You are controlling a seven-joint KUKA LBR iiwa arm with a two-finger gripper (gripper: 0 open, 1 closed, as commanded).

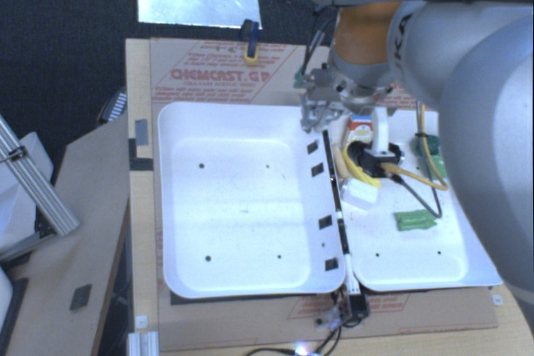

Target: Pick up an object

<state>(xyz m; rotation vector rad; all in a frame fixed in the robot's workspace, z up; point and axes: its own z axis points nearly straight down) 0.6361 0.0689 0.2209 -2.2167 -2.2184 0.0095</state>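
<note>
White block in right bin, against the divider. Green piece just right of it; carton at far side. Arm's gripper over divider's far end, left of carton; open or closed, cannot tell.

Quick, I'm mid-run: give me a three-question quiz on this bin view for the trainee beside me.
1. Where is the claw? A) by the far end, where the left bin and right bin meet; B) over the left bin's near corner; C) over the right bin's near corner.
2. True or false: the green piece lies in the left bin.
3. Fill in: the white block lies in the ___ bin.
Key: 1 A; 2 false, it lies in the right bin; 3 right.
</note>
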